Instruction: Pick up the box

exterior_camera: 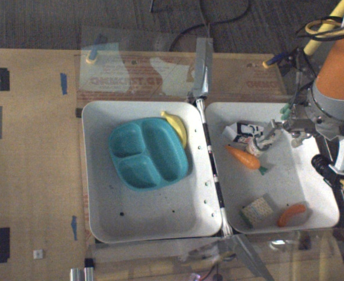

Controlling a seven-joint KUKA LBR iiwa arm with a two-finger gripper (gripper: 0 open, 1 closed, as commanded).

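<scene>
The box is a small black-and-white carton lying in the upper left part of the right bin. My gripper reaches in from the right and hangs low just to the right of the box, close to its right end. Whether it touches the box I cannot tell. An orange carrot with a green tip lies just below the box and the gripper.
The right bin also holds a speckled tan sponge and an orange sausage-shaped toy near its front. The left bin holds a teal divided plate with a yellow banana at its far edge. Cables hang at the right.
</scene>
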